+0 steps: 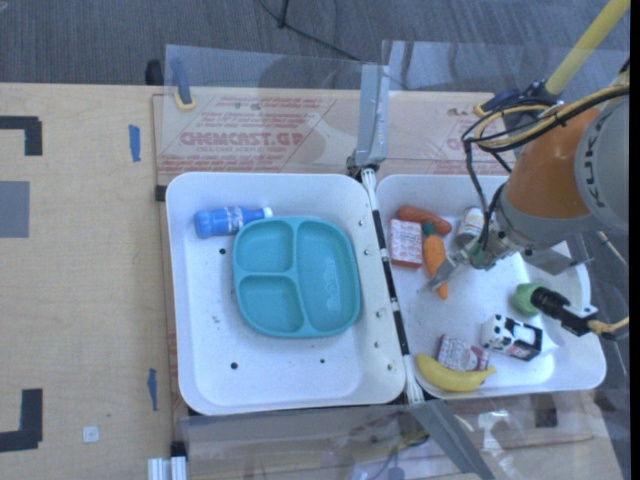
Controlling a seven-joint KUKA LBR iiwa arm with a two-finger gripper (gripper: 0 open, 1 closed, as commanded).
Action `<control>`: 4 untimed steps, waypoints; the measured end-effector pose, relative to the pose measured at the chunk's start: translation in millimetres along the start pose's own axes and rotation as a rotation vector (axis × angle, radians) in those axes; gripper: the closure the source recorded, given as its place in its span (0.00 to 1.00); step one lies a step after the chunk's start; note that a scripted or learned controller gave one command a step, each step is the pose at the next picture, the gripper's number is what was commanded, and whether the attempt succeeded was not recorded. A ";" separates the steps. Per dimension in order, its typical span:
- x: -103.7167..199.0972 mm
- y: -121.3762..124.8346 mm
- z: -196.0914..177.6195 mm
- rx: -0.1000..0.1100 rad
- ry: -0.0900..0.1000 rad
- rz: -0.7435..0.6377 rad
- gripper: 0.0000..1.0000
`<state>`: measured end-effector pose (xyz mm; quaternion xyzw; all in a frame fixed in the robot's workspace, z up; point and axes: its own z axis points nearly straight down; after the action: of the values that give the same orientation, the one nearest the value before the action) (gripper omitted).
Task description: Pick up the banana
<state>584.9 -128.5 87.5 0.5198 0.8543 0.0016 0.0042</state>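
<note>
- The banana is yellow, curved and whole, and lies at the near edge of the right bin, touching a small pink packet.
- The gripper hangs over the bin's middle, beside a carrot, well apart from the banana; whether it is spread is unclear.
- The left bin holds a teal plate.

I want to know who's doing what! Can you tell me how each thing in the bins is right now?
Banana: lying flat at the right bin's near edge, untouched.
Gripper: low over the right bin, by the carrot, far from the banana.
Carrot: lying flat.
Blue bottle: on its side in the left bin.
Plate: right side up, nothing on it.
</note>
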 end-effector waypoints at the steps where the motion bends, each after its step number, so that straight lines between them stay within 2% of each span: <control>1: 63.1 -68.0 -1.3 -0.005 -0.004 -0.315 0.00; 3: 62.8 -68.3 -1.2 -0.005 -0.004 -0.314 0.00; 4: 123.7 -52.2 -95.5 0.007 0.008 -0.377 0.00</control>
<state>480.8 -42.5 181.9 0.3506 0.9365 -0.0003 -0.0009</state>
